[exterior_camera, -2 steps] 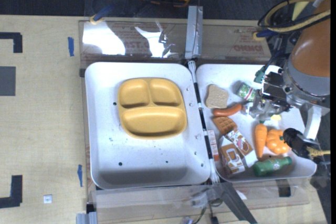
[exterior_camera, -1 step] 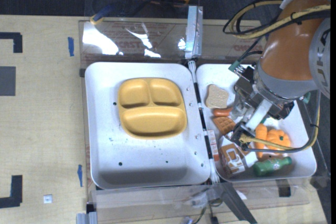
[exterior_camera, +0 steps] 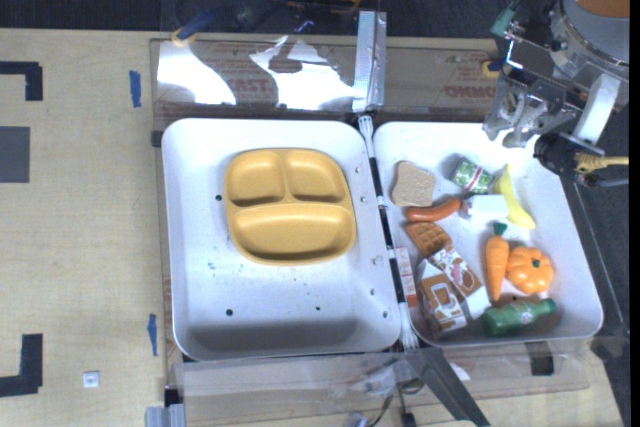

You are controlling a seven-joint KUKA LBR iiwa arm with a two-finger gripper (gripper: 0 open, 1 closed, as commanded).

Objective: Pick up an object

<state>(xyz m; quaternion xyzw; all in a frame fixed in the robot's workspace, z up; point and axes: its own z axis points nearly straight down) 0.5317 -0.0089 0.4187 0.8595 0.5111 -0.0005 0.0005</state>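
Plausibly, the grey two-finger gripper point(exterior_camera: 512, 128), its spread impossible to tell, risked nudging the small green-labelled can point(exterior_camera: 473, 175) at seven o'clock into the yellow plastic banana point(exterior_camera: 515, 200).

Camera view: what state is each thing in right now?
Gripper: raised over the right bin's far edge, holding nothing visible.
Yellow tray: upright, in left bin.
Bread slice: flat.
Sausage: lying beside the bread.
Carrot: lying against the pumpkin.
Green bottle: on its side.
Can: tipped over.
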